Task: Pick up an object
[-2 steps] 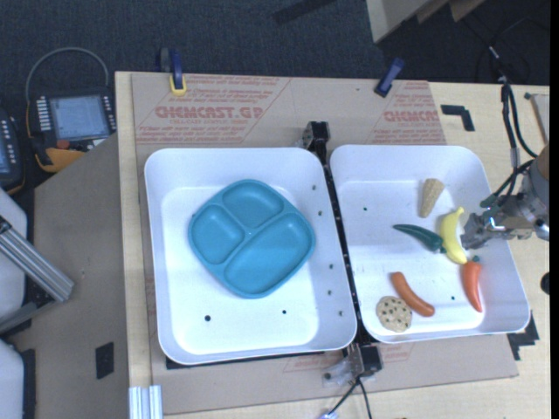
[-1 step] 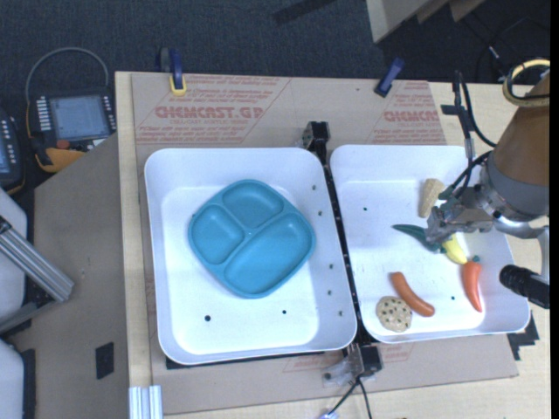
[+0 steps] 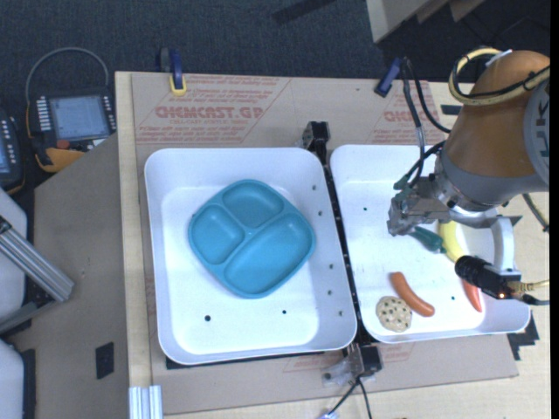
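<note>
My gripper [image 3: 407, 219] hangs low over the middle of the right bin [image 3: 371, 182], beneath the orange-banded wrist. Just to its right lie a green-handled item [image 3: 430, 238] and a yellow banana-like piece [image 3: 452, 240], both partly under the arm. An orange-red hot dog [image 3: 411, 293] lies toward the bin's front, with a chocolate-chip cookie [image 3: 394, 313] beside it. A red-orange carrot-like piece [image 3: 473, 296] rests at the front right, partly covered by a black part of the arm. Nothing shows between the fingers.
The left bin [image 3: 166, 234] holds a blue divided plate [image 3: 251, 236] at its centre. A black clamp [image 3: 316, 134] sits at the top of the wall between the bins. Cables run along the arm on the right.
</note>
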Robot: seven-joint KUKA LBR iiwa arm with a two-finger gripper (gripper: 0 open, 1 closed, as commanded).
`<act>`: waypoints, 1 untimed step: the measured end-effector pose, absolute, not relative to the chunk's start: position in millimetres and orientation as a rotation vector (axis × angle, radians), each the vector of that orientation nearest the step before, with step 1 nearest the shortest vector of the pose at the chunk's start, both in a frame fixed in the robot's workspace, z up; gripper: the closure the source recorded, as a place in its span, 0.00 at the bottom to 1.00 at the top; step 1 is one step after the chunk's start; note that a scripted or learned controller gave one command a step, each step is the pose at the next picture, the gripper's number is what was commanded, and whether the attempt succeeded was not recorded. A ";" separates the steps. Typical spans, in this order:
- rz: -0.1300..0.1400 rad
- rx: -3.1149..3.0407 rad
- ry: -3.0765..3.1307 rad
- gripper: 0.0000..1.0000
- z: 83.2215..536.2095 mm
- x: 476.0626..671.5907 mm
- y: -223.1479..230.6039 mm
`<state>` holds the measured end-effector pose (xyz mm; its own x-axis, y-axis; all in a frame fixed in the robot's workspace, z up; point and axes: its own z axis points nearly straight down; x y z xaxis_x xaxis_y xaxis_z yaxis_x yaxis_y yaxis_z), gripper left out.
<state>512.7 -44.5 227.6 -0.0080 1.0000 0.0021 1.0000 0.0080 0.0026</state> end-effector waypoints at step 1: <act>0.002 2.220 2.222 1.00 222.4 524.9 14.0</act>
